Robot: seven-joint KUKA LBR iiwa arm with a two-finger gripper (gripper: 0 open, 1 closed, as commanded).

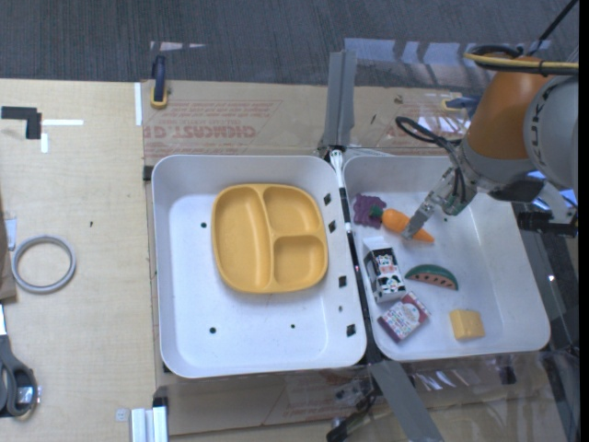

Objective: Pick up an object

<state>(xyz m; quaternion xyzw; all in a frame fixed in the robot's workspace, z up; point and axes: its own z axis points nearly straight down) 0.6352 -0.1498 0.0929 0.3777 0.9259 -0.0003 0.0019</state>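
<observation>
Lying slantwise, carrot points down-right beneath pincer.

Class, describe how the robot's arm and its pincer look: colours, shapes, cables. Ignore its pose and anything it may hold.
The arm is made of rounded grey segments, with a broad orange band above the wrist. Black cables loop beside the wrist. The pincer is slim, grey and metallic, tapering to narrow tips.

Gripper tip overlaps the orange carrot toy, hiding its middle; finger state indiscernible; scissors cut by left edge.
</observation>
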